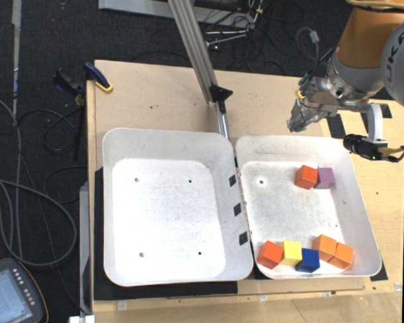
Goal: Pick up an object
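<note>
The right bin [359,209] holds several small blocks. An orange block [306,176] and a purple block [325,177] sit side by side near its far edge. Along the near edge lie an orange block [271,254], a yellow block [292,251], a blue block [309,260] and two more orange blocks [334,251]. My gripper [300,120] hangs above the bench just beyond the right bin's far rim, pointing down and left, with nothing visible between its fingers. It is well apart from all the blocks.
The left bin [164,206] stands beside the right one. A slanted metal pole [196,48] crosses the far bench to a black clamp [220,95]. A blue and yellow tool [97,77] lies at the far left corner. Cables run behind the bench.
</note>
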`<action>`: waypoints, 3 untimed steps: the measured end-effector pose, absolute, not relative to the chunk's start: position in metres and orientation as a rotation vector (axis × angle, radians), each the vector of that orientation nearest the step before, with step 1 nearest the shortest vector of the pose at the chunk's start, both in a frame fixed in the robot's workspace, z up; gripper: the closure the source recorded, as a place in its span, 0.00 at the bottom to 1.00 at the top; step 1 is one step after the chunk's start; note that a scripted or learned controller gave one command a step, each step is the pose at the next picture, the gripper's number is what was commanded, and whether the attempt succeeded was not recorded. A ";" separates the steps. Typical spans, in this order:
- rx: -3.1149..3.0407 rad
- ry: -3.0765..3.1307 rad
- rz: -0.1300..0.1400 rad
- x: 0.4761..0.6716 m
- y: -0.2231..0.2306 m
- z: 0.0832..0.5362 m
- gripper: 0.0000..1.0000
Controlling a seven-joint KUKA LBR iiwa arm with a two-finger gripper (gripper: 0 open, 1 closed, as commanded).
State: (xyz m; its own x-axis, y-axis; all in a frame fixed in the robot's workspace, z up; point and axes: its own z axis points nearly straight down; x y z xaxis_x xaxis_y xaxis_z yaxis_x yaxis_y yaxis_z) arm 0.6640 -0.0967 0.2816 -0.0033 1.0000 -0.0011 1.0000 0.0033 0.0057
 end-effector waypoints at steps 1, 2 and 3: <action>2.214 2.230 0.001 0.649 -0.048 0.283 1.00; 2.216 2.233 -0.003 0.629 0.005 0.262 1.00; 2.215 2.233 -0.002 0.607 0.061 0.246 1.00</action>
